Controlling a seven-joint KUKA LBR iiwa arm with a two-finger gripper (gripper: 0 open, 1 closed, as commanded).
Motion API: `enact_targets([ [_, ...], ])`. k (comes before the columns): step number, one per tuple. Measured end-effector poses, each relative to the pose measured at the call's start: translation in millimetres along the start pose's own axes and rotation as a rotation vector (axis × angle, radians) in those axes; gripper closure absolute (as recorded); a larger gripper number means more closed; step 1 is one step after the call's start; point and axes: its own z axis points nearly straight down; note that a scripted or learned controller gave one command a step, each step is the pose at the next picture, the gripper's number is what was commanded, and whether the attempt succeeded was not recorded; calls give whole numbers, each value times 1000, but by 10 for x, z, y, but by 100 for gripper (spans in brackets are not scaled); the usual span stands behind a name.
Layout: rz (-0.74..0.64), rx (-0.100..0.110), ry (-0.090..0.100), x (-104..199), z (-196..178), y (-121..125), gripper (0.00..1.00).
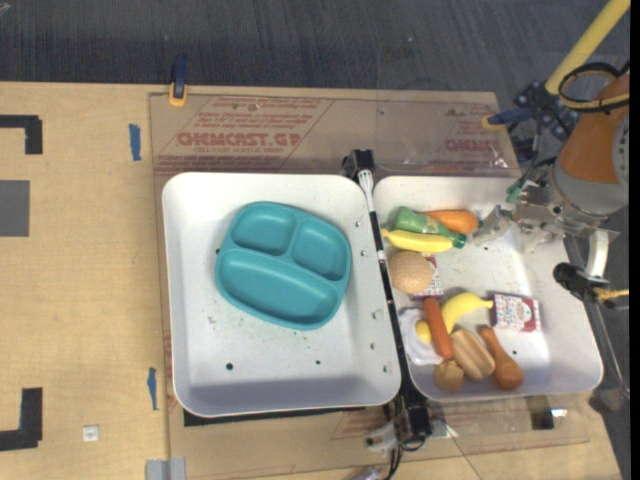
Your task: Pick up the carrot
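Note:
The carrot (453,220), orange with a green top pointing left, lies at the far side of the right bin (570,368), just behind a yellow banana (418,240). My gripper (512,226) hangs over the bin's far right part, a short way right of the carrot's orange tip and apart from it. It looks open, with nothing between its fingers. The arm's orange band (590,148) rises behind it at the right edge.
The right bin also holds a round bun (411,272), a second banana (463,309), a small carton (513,313) and several sausages and hot dogs (472,353) near the front. The left bin (190,298) carries a teal divided plate (283,264).

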Motion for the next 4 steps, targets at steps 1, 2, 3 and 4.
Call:
enact_targets([
  [1, 260, 100, -39, 216, 130, 303, 0],
  [2, 554, 93, -82, 495, 125, 196, 0],
  [3, 743, 79, -80, 590, 131, 118, 0],
  [4, 812, 48, -81, 684, 137, 28, 0],
])
